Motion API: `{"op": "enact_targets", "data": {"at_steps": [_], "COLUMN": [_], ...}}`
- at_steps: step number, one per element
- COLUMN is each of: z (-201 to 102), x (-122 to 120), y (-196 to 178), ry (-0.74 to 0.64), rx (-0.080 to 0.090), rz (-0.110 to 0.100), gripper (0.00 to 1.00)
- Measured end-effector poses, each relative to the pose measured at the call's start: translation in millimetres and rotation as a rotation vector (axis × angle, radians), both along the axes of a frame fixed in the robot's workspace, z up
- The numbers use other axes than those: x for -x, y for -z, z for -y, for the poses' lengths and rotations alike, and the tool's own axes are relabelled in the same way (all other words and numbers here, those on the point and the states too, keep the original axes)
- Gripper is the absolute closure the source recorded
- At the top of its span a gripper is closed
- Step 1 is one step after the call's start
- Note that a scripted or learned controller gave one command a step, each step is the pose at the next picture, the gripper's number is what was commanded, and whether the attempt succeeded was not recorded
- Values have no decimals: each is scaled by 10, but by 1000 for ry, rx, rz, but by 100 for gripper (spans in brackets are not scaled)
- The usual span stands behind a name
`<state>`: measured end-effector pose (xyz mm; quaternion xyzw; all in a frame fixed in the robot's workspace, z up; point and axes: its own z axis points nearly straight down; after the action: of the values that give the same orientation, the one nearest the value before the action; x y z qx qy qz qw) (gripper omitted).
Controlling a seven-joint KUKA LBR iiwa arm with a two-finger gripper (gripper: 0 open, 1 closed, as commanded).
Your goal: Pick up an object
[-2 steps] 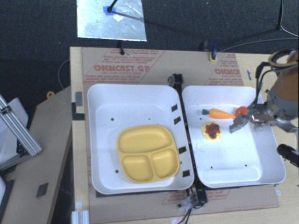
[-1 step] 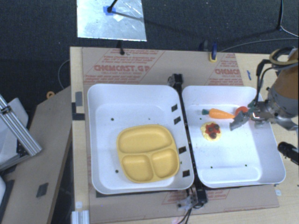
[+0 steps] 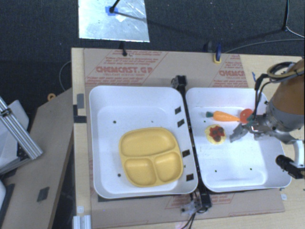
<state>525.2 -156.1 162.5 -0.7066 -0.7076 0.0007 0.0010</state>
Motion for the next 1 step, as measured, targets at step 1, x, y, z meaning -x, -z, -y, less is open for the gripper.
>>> {"op": "enact_targets", "data": {"at_steps": [1], "z": [-3], "x": [89], "y": [587], "ry": [1], "rx": [-1], "rz": [-1], "gripper": [0]}}
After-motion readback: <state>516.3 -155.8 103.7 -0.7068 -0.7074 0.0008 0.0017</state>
